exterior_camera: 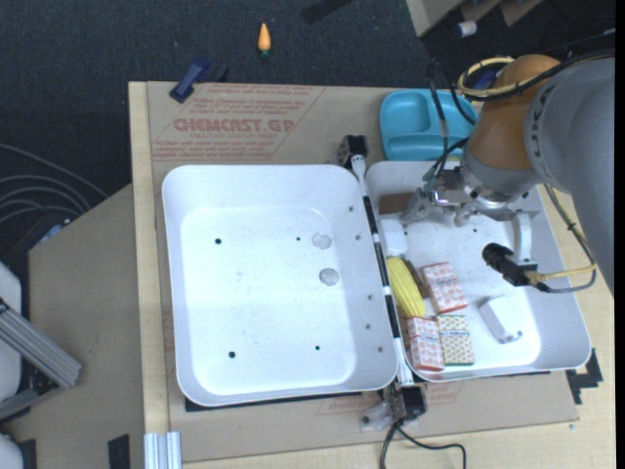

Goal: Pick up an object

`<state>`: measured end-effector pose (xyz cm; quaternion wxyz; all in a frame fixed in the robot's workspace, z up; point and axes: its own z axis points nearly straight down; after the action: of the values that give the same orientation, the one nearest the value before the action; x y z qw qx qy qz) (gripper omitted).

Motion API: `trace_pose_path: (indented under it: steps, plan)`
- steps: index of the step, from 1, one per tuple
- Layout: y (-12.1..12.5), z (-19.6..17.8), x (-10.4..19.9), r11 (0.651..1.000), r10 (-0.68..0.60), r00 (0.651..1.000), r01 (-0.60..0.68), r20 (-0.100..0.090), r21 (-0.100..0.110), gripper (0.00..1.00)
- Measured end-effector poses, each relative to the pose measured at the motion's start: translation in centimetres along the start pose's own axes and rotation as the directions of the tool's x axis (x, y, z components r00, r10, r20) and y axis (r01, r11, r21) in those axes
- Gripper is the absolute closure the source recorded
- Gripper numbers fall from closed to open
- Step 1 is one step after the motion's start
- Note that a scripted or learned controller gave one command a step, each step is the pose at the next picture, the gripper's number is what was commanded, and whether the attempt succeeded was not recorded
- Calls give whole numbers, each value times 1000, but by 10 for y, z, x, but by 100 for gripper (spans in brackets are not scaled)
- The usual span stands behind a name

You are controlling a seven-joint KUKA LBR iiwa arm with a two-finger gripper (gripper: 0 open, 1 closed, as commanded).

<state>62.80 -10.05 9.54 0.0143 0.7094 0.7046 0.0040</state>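
My gripper (441, 203) hangs low over the far end of the right bin (562, 306), under the arm's orange band. Nearer the front of that bin lie a yellow corn cob (403, 286) along the left wall, a red-and-white carton (441, 286) beside it, and two more small cartons (423, 343) (455, 340) at the front. A pale grey block (498, 319) rests to their right. All of these sit apart from the gripper, toward the front.
The left bin (195, 262) holds two small round clear pieces (322, 241) (329, 277). A blue dish (415, 125) stands on the bench behind the right bin. The arm fills the space to the upper right.
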Motion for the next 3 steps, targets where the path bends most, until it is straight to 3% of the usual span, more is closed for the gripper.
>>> trace_pose_path:
  steps: [1,2,3]
  plan:
    - [18,11,6,1000,-7,1000,7,-13,24,0]
    - [35,11,8,1000,-7,1000,8,-15,27,0]
    - [36,1,9,1000,-8,1000,8,-14,25,100]
